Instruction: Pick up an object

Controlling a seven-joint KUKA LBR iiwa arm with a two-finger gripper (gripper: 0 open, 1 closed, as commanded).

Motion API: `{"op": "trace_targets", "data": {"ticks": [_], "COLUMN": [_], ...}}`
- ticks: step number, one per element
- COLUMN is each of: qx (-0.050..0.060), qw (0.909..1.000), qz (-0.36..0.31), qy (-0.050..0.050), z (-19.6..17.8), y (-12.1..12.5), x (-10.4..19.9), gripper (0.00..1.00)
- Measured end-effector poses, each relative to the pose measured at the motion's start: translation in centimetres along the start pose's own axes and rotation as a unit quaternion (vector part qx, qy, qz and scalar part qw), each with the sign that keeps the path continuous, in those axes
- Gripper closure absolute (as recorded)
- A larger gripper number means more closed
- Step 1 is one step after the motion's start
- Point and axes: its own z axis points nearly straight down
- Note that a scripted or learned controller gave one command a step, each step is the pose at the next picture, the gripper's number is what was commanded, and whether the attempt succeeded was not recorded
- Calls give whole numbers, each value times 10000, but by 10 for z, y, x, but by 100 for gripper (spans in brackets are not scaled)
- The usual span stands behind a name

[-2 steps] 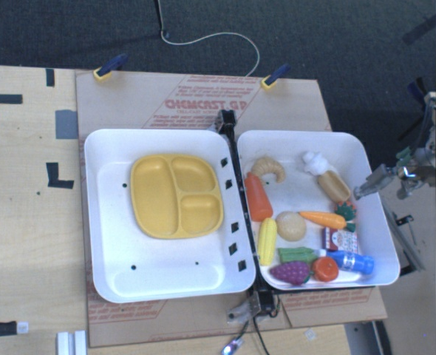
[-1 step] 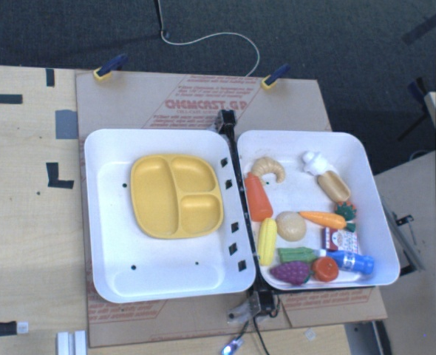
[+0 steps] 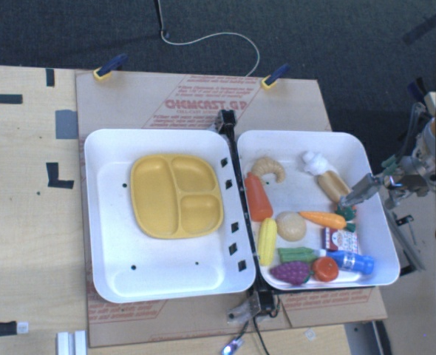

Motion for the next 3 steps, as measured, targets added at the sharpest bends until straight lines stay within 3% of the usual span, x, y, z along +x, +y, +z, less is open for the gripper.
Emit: {"op": "trace_targets", "data": {"ticks": [1,2,3], "qx": [-77,-122,-152], "qw": [10000,9999,9998], "qz": [-2,-27,41], "qy": [-31,-34,-77], "z": [-19,-98,-215], "y": [2,1,-2], "x": [-2,46,-47], "gripper": [100,100,100]}}
